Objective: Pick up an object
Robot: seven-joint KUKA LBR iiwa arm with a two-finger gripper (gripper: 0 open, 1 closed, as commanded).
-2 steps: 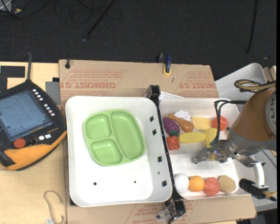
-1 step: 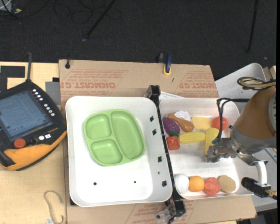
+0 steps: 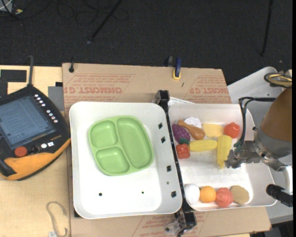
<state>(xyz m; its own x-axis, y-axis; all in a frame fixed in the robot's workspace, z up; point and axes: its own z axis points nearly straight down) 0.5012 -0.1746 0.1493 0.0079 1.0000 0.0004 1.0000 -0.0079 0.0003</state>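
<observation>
The brown cardboard sheet (image 3: 113, 83) under the bins has red words printed upside down. They look like "CHEMCAST GP".

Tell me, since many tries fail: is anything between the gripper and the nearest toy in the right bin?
Nothing visible. The gripper hangs low in the right bin, right beside the lower end of the yellow banana, with no other toy between them.

Teach pendant (image 3: 24, 127) left of bins (image 3: 84, 181)
</observation>
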